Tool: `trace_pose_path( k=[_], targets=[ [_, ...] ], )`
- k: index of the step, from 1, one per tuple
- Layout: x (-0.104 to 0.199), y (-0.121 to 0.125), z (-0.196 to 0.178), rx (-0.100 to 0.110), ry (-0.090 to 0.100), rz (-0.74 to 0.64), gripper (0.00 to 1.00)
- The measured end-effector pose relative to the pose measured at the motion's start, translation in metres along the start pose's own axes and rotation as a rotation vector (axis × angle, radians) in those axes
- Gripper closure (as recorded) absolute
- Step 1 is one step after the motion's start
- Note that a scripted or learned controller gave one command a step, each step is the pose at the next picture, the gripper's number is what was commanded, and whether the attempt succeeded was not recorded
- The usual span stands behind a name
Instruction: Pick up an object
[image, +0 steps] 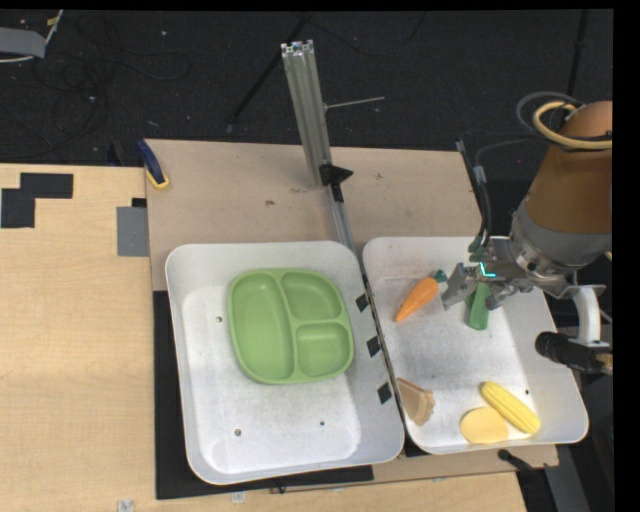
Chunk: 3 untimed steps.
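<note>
The gripper (478, 300) is seen in the right bin (450, 350), near its far edge; whether it is parted or closed cannot be told. A carrot (417, 298) lies just beside it. Corn (510, 405) lies near the right bin's near right corner. No writing can be read.

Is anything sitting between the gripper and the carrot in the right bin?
Nothing visible does. The gripper hangs just right of the carrot, with bare bin floor between them. The corn lies well nearer the front.
</note>
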<state>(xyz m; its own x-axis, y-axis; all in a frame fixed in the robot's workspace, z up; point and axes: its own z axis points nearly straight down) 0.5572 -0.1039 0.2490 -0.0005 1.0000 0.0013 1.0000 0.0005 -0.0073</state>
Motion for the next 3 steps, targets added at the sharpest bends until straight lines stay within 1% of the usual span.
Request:
trace_pose_path(
  k=[1, 2, 3],
  targets=[
    [0.0, 0.001, -0.002, -0.004, 0.0, 0.0, 0.0],
    [-0.003, 0.007, 0.043, -0.002, -0.001, 0.001, 0.0],
    [-0.003, 0.006, 0.108, 0.002, 0.0, 0.001, 0.0]
  ],
)
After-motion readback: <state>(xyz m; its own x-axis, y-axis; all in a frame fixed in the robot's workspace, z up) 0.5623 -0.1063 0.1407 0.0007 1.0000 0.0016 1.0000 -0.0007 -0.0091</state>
